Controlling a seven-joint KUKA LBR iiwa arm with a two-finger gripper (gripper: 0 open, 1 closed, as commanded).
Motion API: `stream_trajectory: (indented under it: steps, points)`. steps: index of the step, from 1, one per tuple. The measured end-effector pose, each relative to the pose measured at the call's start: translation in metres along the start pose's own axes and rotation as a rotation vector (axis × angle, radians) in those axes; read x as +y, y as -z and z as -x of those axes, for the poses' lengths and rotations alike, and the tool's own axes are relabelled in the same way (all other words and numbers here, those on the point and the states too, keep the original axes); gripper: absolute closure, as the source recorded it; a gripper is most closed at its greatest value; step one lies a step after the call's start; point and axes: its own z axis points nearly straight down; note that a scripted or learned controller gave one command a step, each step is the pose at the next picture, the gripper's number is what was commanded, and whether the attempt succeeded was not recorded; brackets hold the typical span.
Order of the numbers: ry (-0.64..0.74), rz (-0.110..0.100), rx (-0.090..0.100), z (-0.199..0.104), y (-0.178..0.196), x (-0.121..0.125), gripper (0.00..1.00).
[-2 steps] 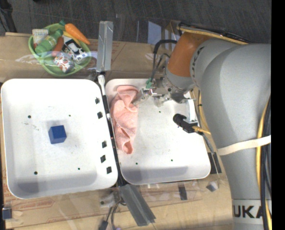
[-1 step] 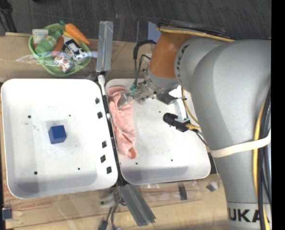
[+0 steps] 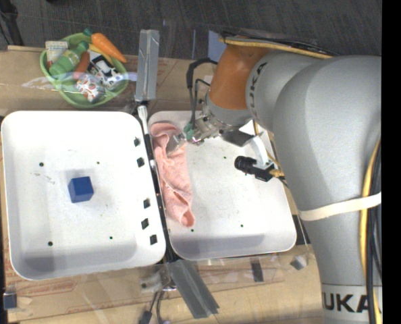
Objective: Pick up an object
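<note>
**Gripper low over the pink cloth in the right bin**

The gripper [image 3: 190, 132] is at the top-left corner of the right bin [image 3: 254, 241], directly above the upper end of a pink cloth [image 3: 173, 177]. Whether it is open or closed, and whether any cloth is caught in it, I cannot tell; the wrist hides this part.

The cloth lies along the left wall of the right bin. Its long axis runs from the far corner of the bin toward the near side, with the lower end bending slightly to the right. It is crumpled, not flat.

The risks, in my judgement: a soft cloth may slip out if only a thin fold is pinched, and the bin wall so close beside it may block the gripper. A grasp at one end may also let the rest drag.

A blue cube [image 3: 81, 189] sits alone in the left bin [image 3: 25, 248]. A green bowl [image 3: 69, 94] of small items stands on the bench [image 3: 15, 63] behind.
</note>
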Motion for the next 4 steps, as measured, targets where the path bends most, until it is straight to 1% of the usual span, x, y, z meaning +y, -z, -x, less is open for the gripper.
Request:
stream_trajectory:
  steps: [1, 2, 3, 4]
  points:
    - [0.078, 0.004, -0.003, -0.016, 0.000, -0.039, 0.00]
    - [-0.112, 0.005, -0.001, 0.002, 0.000, -0.001, 0.00]
    - [0.057, 0.004, -0.001, -0.027, -0.001, -0.069, 0.00]
    - [-0.202, 0.005, 0.000, -0.004, 0.000, -0.033, 0.00]
